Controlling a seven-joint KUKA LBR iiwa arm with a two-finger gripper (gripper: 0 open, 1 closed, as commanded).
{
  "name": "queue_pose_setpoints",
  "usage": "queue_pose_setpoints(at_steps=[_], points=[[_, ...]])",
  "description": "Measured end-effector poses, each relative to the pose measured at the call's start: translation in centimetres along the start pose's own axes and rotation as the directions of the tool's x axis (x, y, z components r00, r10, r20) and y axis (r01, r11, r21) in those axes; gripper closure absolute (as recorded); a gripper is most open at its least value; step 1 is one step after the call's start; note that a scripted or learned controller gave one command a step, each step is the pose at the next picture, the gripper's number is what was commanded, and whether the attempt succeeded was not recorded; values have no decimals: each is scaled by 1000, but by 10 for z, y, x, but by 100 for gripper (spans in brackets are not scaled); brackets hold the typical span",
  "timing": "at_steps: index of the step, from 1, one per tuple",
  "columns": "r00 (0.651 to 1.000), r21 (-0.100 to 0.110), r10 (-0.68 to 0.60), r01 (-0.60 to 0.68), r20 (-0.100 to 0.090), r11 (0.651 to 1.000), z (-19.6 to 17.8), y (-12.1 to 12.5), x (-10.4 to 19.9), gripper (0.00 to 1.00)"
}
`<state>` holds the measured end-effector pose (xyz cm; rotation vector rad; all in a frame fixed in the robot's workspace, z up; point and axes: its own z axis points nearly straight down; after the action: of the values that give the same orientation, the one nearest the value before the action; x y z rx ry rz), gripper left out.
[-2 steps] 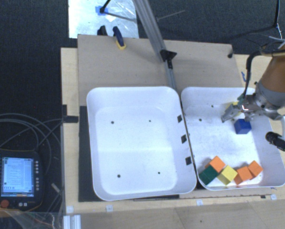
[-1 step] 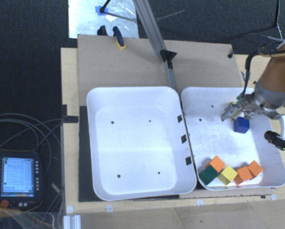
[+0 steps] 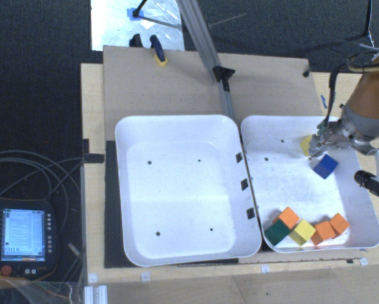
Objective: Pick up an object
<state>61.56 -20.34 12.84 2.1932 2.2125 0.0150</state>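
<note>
The gripper (image 3: 319,145) sits low in the right bin (image 3: 284,128) beside a yellow block (image 3: 305,145) and blue block (image 3: 325,166) (likely targets); finger state cannot be told.

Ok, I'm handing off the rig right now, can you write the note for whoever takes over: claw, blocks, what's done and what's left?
Claw: low in the right bin, near its far right part; whether it is open or shut cannot be told.
Blocks: a yellow block partly hidden at the claw, a blue block just in front of it. A cluster at the near edge: green block, yellow one, three orange blocks.
Left bin: holds no blocks.
Done: arm has reached the far blocks. No block is seen lifted.
Left: grasp and lift one, probably the far yellow one.
</note>
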Motion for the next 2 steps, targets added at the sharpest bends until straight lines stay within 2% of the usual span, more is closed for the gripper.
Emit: queue_pose_setpoints(at_steps=[1, 2], points=[[1000, 18, 3, -3, -10, 1000, -57, -3, 6, 100], [1000, 18, 4, -3, -9, 1000, -103, -4, 3, 100]])
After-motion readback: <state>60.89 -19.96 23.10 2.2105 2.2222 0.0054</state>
